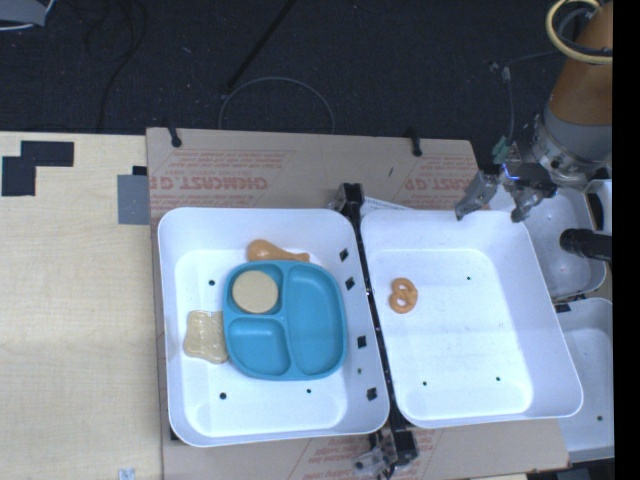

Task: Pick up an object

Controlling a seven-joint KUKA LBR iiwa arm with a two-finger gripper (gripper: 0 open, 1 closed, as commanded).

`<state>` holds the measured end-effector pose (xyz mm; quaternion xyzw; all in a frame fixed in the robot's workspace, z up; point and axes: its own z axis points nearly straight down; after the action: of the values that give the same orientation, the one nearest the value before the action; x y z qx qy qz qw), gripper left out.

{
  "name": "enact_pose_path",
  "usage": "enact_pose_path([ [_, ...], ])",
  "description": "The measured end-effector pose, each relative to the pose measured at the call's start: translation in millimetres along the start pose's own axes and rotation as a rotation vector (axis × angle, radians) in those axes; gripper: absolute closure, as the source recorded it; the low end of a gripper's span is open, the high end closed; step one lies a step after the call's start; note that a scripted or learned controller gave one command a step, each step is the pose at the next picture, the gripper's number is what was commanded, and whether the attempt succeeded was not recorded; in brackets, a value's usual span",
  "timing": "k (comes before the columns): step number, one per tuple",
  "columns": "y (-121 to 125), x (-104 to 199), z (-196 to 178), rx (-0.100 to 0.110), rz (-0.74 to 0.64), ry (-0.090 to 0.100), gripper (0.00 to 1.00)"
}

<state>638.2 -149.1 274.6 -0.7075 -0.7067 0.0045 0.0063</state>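
I see the gripper [497, 197] with fingers spread, holding nothing, over the right bin's [545, 368] far right corner. The pretzel [403, 295] lies near that bin's left wall; dark cabled floor [300, 48] lies beyond the bench.

Upside-down red print on cardboard sheet [300, 173], illegible.

The arm reached in from the right, its gripper [497, 200] hanging with fingers spread apart and nothing between them.
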Motion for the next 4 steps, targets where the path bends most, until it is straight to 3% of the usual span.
enact_pose_path([
  [1, 1.6, 0.1, -8.2, -0.013, -0.002, -0.002, 0.0],
  [2, -6.2, 2.9, 52.6, -0.007, -0.002, -0.001, 0.0],
  [4, -1.5, 6.8, 140.2, -0.008, -0.004, -0.001, 0.0],
])
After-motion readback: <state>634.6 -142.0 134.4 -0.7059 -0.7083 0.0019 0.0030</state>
